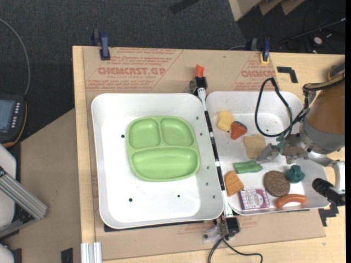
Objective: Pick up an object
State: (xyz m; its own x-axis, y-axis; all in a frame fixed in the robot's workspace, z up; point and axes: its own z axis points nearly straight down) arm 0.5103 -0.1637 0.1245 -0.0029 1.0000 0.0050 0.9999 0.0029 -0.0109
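Worktop [137, 73]: brown board with red print, clamped at the far edge by two blue clamps [102, 43]. Bare margins show along its far and left edges; dark floor lies beyond.

Left bin [109, 147]: shallow, white, rounded corners. It carries one green divided plate [163, 148], set toward the far middle. Open white floor surrounds the plate on all sides, widest along the near edge.

Right bin [258, 106]: white, touching the left bin along a shared rim. Its far third is mostly open, crossed by a loop of black cable [269, 106]. The near two thirds are crowded.

Arm [329, 116]: grey with an orange band, entering from the right and standing over the right bin's right edge.

Tool [274, 151]: low over the middle of the right bin, just beside the tan piece. Whether its fingers are apart or together cannot be told, and nothing is seen between them.

Objects in the right bin, all lying loose:
- Tan flat piece [254, 145], centre, just left of the tool.
- Brown round disc [277, 183], near right.
- Pink and white box [254, 199], against the near rim.
- Green bar [247, 167], centre, between the tan piece and the box.
- Orange waffle-textured piece [233, 182], close to the shared rim.
- Orange curved piece [290, 201], near right corner.
- Yellow piece [225, 120] and red piece [238, 130], touching, far left.
- Teal piece [296, 173], just beside the disc.
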